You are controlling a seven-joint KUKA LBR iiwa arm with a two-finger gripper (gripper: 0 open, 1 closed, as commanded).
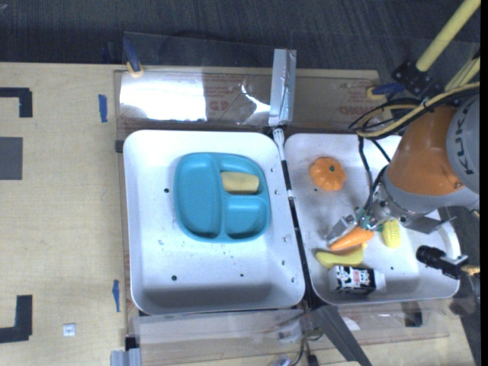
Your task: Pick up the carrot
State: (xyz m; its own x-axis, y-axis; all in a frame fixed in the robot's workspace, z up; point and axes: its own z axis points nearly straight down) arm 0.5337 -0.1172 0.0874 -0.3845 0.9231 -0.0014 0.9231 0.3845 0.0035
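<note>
The carrot [351,240] is orange and lies slanted in the right bin [435,280], its thick end pointing up and right. My gripper [360,222] hangs right over that upper end, at or just above it. The grey arm with its orange band [423,158] comes down from the right and hides the gripper's upper part. I see no part of the carrot lifted off the bin floor.
A yellow banana [338,258] touches the carrot's lower side, with a black-and-white box [354,279] below it. Yellow corn [392,233] lies to the right and an orange pumpkin [327,172] sits farther back. The left bin [152,265] holds a blue divided plate [200,197] with a yellow piece [240,182].
</note>
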